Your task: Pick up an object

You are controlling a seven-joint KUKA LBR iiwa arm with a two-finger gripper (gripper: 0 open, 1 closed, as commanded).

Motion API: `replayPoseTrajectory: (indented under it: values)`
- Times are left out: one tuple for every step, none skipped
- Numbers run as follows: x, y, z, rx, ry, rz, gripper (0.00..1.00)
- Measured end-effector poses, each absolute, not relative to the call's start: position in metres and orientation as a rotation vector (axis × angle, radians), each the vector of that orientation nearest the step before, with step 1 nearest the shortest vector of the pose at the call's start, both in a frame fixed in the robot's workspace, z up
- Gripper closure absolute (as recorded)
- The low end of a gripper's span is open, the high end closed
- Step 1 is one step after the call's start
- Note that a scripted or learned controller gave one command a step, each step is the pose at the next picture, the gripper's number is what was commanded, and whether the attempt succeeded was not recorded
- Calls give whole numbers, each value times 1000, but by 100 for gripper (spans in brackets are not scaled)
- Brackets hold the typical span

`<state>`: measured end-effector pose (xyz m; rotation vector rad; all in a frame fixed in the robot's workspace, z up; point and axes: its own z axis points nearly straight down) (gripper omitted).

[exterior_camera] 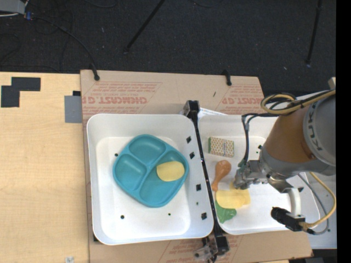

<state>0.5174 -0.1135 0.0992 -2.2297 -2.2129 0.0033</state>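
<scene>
My gripper (241,181) hangs low in the right bin (258,223), just above and touching a yellow object (233,199). A green piece (226,213) pokes out under that yellow object. A brown spoon-shaped object (220,172) lies just left of the gripper. A small patterned sponge (221,146) rests further back in the same bin. In the left bin (104,212) a teal divided plate (148,170) carries a pale yellow lump (170,171). The arm's body hides the fingers.
A black divider (200,171) runs between the two bins. Cardboard (164,95) lies under and behind them. The arm's orange band and grey wrist (296,141) cover the right bin's far side. Cables (299,212) trail near its right rim.
</scene>
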Motion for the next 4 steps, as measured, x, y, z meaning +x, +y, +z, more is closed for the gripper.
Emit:
replayPoseTrajectory:
  values:
    - [515,-114,141,-2225,-2217,0,100]
    - [519,-115,183,-2220,-2223,0,100]
    - [515,-120,243,-2221,-2223,0,100]
    - [523,-71,232,-2217,-2221,3,100]
